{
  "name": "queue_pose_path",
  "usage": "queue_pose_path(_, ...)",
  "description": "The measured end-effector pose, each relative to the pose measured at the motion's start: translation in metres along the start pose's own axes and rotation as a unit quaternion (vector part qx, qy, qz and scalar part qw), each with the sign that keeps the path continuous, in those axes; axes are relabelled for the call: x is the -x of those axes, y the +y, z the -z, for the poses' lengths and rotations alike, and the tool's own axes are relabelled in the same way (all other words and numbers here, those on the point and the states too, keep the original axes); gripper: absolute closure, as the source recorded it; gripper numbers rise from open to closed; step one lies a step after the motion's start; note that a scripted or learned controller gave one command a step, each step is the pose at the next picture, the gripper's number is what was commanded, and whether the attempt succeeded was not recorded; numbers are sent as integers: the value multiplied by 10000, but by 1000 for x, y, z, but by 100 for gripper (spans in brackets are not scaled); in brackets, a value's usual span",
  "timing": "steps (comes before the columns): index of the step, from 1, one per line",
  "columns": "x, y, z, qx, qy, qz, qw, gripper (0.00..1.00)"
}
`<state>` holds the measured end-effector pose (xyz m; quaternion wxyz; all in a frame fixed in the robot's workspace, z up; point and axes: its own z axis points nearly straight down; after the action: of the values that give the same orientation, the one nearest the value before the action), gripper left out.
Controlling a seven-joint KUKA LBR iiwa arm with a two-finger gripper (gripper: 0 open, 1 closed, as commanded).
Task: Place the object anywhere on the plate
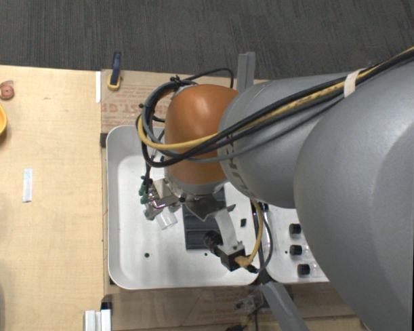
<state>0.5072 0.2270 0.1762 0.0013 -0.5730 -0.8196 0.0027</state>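
Arm [310, 131] hides much of bin [124, 213].

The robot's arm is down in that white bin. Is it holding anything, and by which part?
Cannot tell. The arm covers most of the white bin, and nothing can be made out in its grip.
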Motion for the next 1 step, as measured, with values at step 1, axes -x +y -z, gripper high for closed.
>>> queue_pose_path(1,0,0,0,4,-1,1,10000,0)
